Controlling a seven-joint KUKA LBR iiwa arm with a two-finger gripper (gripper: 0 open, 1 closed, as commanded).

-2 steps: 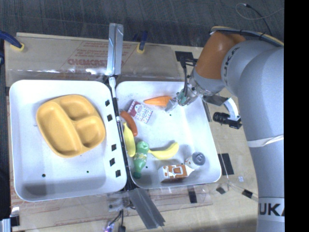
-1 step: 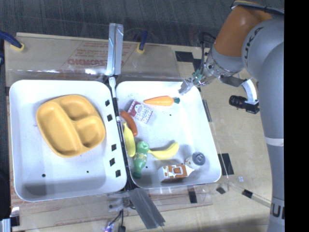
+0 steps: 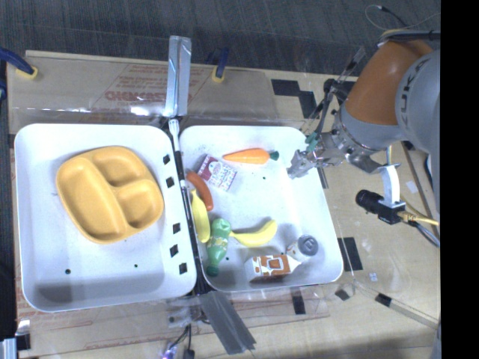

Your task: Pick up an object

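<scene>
Two white bins sat side by side on the bench. Left bin (image 3: 45,275) held a yellow divided plate (image 3: 110,193), tilted a bit, in its upper-middle part. Right bin (image 3: 318,223) held the rest: a carrot (image 3: 247,155) near the top w/ green end pointing right; a small red & white packet (image 3: 218,173) just left of and below the carrot; a red-orange sausage (image 3: 200,189) by the left wall, touching or nearly touching the packet; a yellow banana (image 3: 200,217) lying along the left wall below the sausage; a second banana (image 3: 255,233) curved across the middle; a green bottle (image 3: 217,245) between the two bananas, lower end toward the front-left corner; a small orange & white carton (image 3: 271,266) near the front wall; a grey round can (image 3: 307,245) just right of and above the carton.

Arm (image 3: 389,96) came in from the right, orange band up top. Gripper (image 3: 299,164) was at the right bin's upper-right edge, right of the carrot's green end but apart from it. Nothing seen between its tips. Whether the claw was apart or together: couldn't tell, too small & blurred at that angle. All objects lay in the bin, none lifted.
</scene>
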